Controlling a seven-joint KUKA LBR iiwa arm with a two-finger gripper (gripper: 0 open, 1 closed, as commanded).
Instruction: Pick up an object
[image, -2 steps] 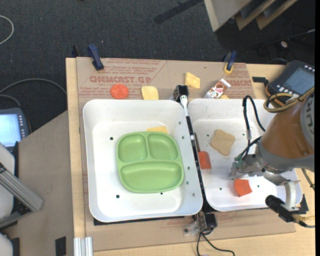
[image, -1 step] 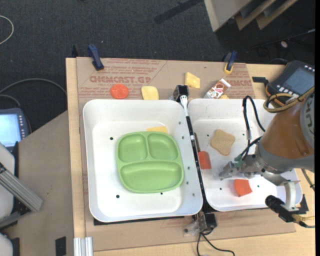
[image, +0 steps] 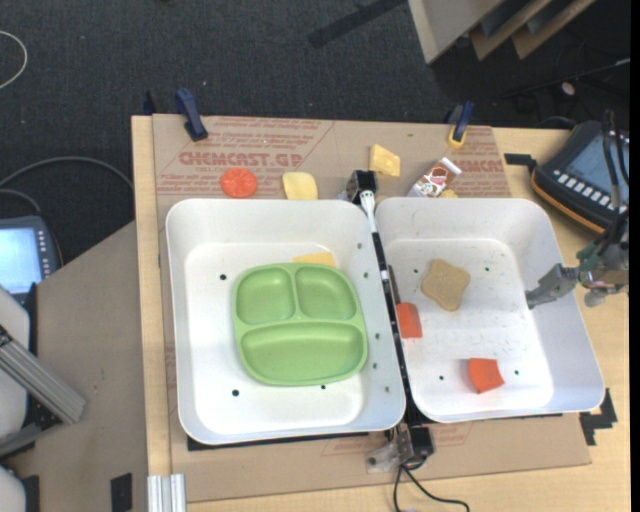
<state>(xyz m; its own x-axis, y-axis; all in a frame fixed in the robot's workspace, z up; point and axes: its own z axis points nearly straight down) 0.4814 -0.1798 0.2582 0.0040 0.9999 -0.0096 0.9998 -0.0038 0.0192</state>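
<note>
The claw (image: 548, 288) sits at the right rim of the right bin (image: 560, 360), low over the edge; whether it is released or clenched cannot be told, and nothing is seen in it. The step looks like the approach. Candidates lie in that bin: a tan piece (image: 445, 284) toward the far middle, an orange block (image: 485, 375) near, another orange block (image: 408, 321) at the left wall. Next it must travel left, centre over one, and descend.
</note>
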